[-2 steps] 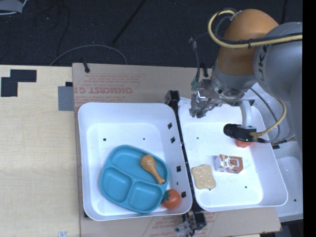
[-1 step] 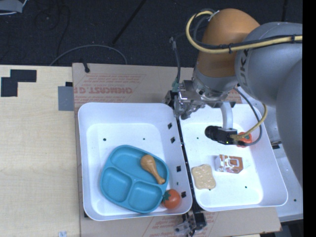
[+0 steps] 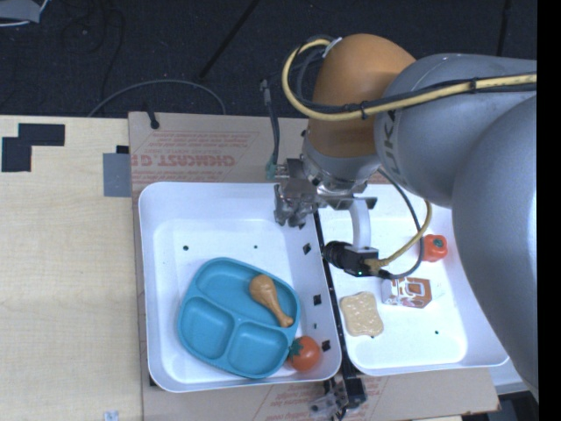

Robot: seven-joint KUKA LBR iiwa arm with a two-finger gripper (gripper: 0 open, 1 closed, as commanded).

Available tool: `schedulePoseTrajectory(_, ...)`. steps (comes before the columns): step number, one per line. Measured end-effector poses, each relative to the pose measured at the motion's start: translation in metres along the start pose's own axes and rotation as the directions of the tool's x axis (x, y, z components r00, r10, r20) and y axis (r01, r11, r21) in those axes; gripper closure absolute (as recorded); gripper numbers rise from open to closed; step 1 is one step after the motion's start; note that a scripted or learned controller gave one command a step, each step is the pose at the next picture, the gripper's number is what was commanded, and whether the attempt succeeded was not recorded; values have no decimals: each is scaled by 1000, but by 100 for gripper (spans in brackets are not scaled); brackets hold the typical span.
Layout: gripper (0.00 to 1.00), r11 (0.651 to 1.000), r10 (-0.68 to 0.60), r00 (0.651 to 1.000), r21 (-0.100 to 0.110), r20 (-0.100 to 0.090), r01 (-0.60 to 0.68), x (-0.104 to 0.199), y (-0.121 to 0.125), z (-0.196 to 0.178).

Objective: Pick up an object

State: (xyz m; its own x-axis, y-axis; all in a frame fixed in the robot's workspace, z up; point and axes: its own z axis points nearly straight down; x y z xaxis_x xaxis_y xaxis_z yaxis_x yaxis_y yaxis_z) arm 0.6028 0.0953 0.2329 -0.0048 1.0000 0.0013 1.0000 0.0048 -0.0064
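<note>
Over the far right corner of the left bin [image 3: 166, 235] hangs the gripper [image 3: 294, 204]; open or closed, I cannot tell. A drumstick [image 3: 272, 298] lies on the blue plate [image 3: 210, 323], well apart from it.

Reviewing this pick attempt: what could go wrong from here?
The gripper hangs by the far wall of the bin holding the blue plate, apart from every object; descending there would likely catch nothing. The tomato sits against the plate near the bin's corner, leaving little room for a grasp.

Illegible red print [image 3: 188, 160] on cardboard [image 3: 230, 139]
</note>
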Motion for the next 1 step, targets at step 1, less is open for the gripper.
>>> schedulePoseTrajectory(1,0,1000,3,1000,-2,2,-3,-2,1,-1)
